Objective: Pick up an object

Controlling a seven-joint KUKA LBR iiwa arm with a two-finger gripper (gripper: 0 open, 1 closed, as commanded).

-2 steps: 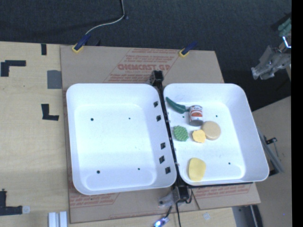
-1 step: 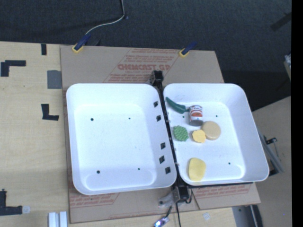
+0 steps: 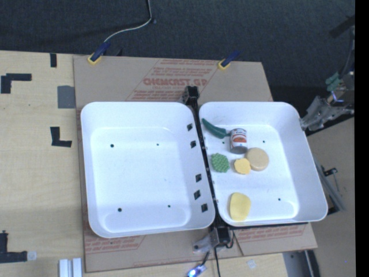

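Right now you have every candidate sitting in the right bin [image 3: 288,117], bunched toward its left half beside the divider where the two bins meet, while the left bin [image 3: 101,126] offers nothing to grasp. Farthest back lies a dark green curved piece [image 3: 214,129], with a small can [image 3: 238,138] with a red label just to its right, apparently lying on its side. Nearer to you a tan disc [image 3: 258,158] touches or slightly overlaps a smaller yellow round piece [image 3: 242,166], and a green textured piece [image 3: 219,163] rests just to their left, close to the bin wall. The yellow block [image 3: 240,206] lies apart from the cluster, near the front rim, so I would judge it your easiest target: it has open floor on all sides, whereas the others crowd each other and the divider, leaving little room for fingers to straddle them. At the far right edge of the scene you can see grey hardware [image 3: 326,108] beyond the bin's corner, probably part of the arm parked clear of the bins so the camera sees the contents unobstructed; whether that includes the gripper, and how it is set, you cannot tell. Nothing is lifted yet.
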